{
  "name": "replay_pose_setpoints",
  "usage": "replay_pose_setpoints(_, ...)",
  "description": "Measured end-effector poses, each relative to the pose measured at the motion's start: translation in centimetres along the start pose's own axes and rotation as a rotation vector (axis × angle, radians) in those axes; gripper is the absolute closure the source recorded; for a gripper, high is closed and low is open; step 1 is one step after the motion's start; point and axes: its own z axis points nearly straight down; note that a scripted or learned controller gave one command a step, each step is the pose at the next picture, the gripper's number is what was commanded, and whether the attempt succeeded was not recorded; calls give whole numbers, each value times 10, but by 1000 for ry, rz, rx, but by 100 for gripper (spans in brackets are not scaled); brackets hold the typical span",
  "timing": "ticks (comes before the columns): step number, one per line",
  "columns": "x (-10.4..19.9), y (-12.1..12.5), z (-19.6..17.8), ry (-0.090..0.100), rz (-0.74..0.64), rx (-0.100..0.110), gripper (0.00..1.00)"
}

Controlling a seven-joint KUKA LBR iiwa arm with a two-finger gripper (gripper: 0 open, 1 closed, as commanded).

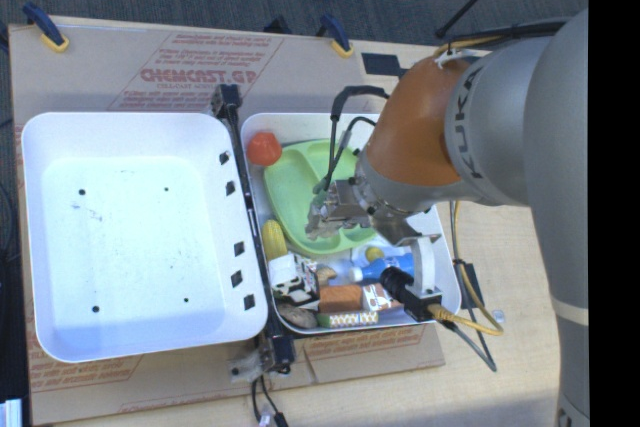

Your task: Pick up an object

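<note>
Low, metal hand [327, 215] over glossy (green) dish [300, 183].

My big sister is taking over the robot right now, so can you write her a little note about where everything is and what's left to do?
Gripper: down inside the right-hand white bin, over the light green plastic dish. Its fingers are too hard to make out, and nothing can be seen held.

Things in that bin: a small orange-red ball at the far corner, a yellow corn-like piece by the divider, a brown block and a blue item near the front.

Left-hand white bin: sits beside it.

Done: arm has reached the bin.
Left: grasp one object and lift it.
</note>
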Motion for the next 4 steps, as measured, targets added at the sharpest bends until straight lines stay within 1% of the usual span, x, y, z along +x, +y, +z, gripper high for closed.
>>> replay_pose_setpoints(1,51,-7,0,1,-3,-1,100)
replay_pose_setpoints(2,40,-25,0,1,-2,-2,100)
replay_pose_setpoints(3,74,53,0,2,1,-1,100)
replay_pose_setpoints(4,51,8,0,0,0,0,100)
